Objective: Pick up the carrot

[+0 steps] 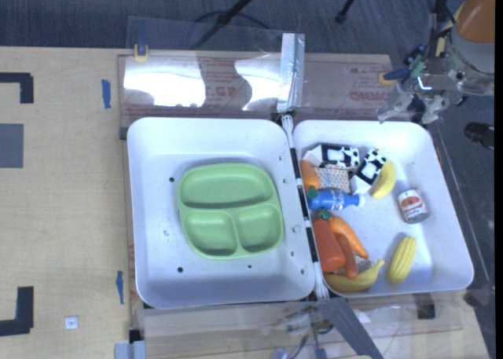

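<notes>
Nearest the camera, just in front of the carrot [348, 237]: a banana [355, 280], curled along the front wall of the right bin [452, 216], tip touching or nearly touching the carrot's lower end. Off to the carrot's right, apart from it, an ear of corn [402, 258], lying loose where it looks to have been dropped.

Then the carrot itself: lies slantwise in the right bin, close to the wall shared with the left bin [149, 145], pressed against a red-orange block [328, 249] on its left. Looks awkward to grasp for that reason, with little room on the block side.

Well left of the carrot, in the other bin, a green divided plate [230, 210], probably a drop-off spot, not needed for a pick.

Just behind the carrot, a blue bottle [333, 201] lying across, crowding its upper end. Farther right and back, a small can [413, 205]. Behind the bottle, a second banana [383, 179] and black-and-white checkered pieces [343, 156].

Farthest from the carrot, above the bin's back right corner: the gripper [411, 108], spread apart, nothing between its tips. Well away from the carrot; judged to be at the start, approach not yet made.
</notes>
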`<state>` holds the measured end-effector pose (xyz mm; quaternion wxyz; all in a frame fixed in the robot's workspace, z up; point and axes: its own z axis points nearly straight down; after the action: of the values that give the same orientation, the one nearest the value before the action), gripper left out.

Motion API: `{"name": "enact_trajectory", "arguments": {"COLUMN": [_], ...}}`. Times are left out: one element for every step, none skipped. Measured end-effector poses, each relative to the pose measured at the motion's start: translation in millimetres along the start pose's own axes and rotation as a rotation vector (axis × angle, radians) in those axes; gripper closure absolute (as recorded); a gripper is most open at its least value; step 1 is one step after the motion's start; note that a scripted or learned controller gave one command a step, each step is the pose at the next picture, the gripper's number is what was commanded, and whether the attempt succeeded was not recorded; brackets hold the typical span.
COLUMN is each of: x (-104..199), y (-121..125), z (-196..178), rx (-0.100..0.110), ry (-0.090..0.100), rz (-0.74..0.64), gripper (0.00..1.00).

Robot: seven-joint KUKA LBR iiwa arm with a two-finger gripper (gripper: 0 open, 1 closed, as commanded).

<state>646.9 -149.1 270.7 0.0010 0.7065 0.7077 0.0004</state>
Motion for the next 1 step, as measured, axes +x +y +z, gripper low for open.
{"name": "enact_trajectory", "arguments": {"x": [53.2], "y": [-76.9], "z": [139.2], "rx": [0.002], "ry": [0.001], "rz": [0.003], "gripper": [0.00]}}
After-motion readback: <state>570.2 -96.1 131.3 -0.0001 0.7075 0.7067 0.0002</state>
